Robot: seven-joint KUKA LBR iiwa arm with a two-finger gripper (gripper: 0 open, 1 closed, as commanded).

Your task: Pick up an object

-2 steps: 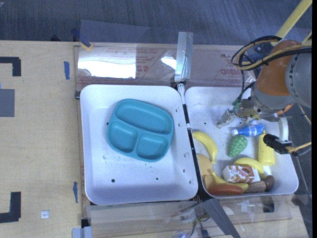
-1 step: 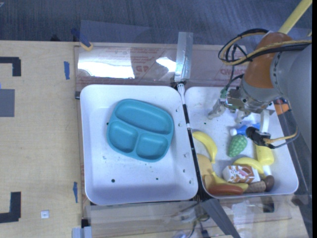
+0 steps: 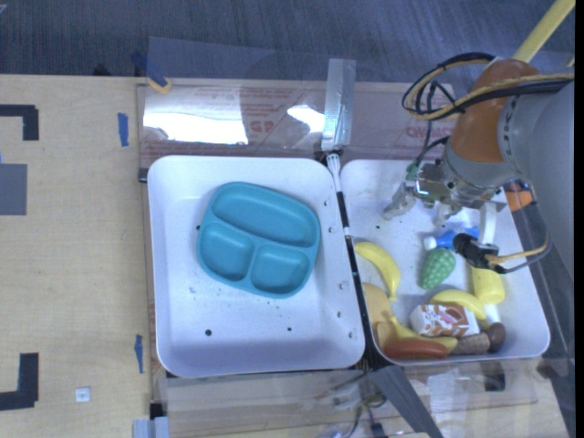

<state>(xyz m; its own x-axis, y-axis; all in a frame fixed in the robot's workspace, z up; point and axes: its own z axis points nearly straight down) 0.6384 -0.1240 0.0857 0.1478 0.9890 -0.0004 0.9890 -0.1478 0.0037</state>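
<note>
The right bin (image 3: 534,331) holds a pile of toy food. A yellow banana (image 3: 381,265) lies by its left wall and a green knobbly piece (image 3: 438,267) sits in the middle. At the front are a white and red packet (image 3: 441,319), a red sausage (image 3: 415,347) and a brown piece (image 3: 484,340). A yellow piece (image 3: 488,284) lies to the right. My gripper (image 3: 422,208) hangs over the bin's bare back part, open, with nothing between its fingers (image 3: 399,202). It is behind the green piece and a small blue item (image 3: 444,240).
The left bin (image 3: 173,327) carries a blue divided plate (image 3: 258,238). A metal divider (image 3: 338,108) stands behind the wall between the bins. Cables (image 3: 438,80) loop over the wrist. A wooden bench (image 3: 64,272) lies to the left.
</note>
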